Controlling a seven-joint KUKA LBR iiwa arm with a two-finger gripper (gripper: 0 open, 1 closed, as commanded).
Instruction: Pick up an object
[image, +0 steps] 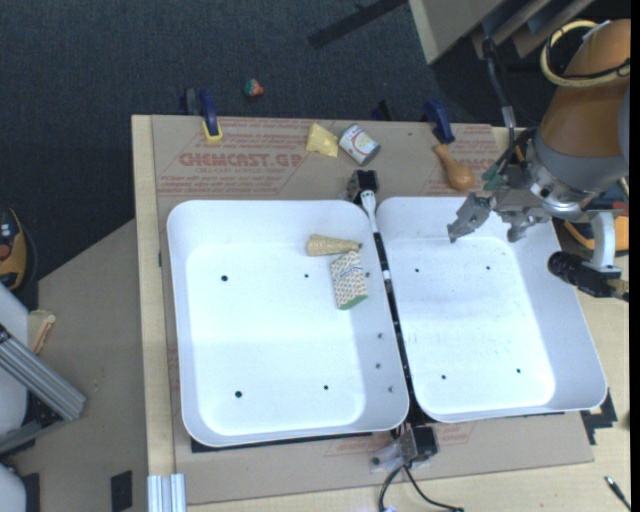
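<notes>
Green-and-white patterned, the small pouch (348, 279) in the left bin (200, 330), just below a tan cone (332, 245), looks light and soft, best pinched across its narrow middle by the gripper (487, 227), whose jaws hang spread and empty over the right bin (560, 370).

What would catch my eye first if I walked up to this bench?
Probably the grey arm with its orange band at the right, its gripper open above the right bin. Next, the left bin, where a tan cone-shaped piece and a patterned packet lie near its far right corner.
</notes>
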